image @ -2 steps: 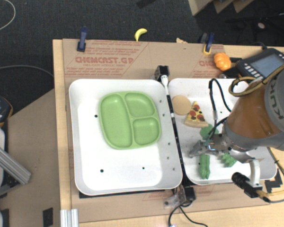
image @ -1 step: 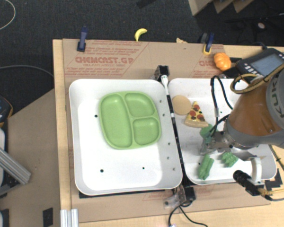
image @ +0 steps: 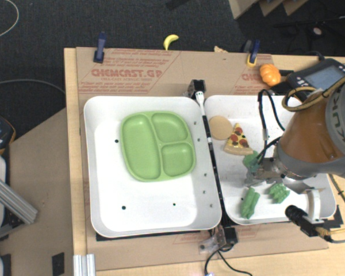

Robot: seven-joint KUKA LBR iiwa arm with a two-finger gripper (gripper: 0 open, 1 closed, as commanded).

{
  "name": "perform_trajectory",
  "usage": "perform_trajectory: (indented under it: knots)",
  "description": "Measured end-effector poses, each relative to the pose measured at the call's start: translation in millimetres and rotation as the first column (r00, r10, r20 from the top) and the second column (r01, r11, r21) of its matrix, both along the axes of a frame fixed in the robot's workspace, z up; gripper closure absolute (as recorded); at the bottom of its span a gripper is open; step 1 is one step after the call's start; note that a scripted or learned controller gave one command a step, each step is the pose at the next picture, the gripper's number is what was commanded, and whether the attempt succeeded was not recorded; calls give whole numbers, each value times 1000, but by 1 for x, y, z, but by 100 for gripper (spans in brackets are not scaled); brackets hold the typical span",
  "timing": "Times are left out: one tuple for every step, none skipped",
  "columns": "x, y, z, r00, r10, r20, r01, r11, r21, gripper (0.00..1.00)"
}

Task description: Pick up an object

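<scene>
Landmark: you've got the green divided plate (image: pixel 158 145) sitting in the left bin (image: pixel 103 171), 3 compartments, so everything below is placed off that.

Right bin: the right bin (image: pixel 328 203) sits just right of the plate's bin, the 2 rims touching along a black strip.

Arm: the arm (image: pixel 313 140) comes in well to the right of the plate, hanging low over the right bin (the orange band is the big thing you'll notice).

Gripper: the gripper (image: pixel 259 171) is right of the plate, down among the green toys. Fingers, honestly can't tell from this angle.

Green pieces: 1 green toy (image: pixel 252 160) is right at the gripper tip, touching or nearly, can't say which. Another green piece (image: pixel 249 202) lies below it and a small green one (image: pixel 279 192) beside that, both further right of the plate.

Pizza slice: the pizza slice (image: pixel 237 141) lies right of the plate, about level with its upper half.

Tan disc: the tan round thing (image: pixel 219 127) is between the plate and the pizza slice.
</scene>
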State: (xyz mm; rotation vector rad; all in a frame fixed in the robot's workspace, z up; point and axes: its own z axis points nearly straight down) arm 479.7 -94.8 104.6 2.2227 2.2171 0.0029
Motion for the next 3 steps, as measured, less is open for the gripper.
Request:
perform_trajectory:
  knots:
    - [3, 66, 85, 1000, 11, 6, -11, 1000, 2, 100]
    - [0, 130, 127, 1000, 11, 2, -11, 1000, 3, 100]
    - [1, 146, 220, 1000, 7, 9, -7, 1000, 2, 100]
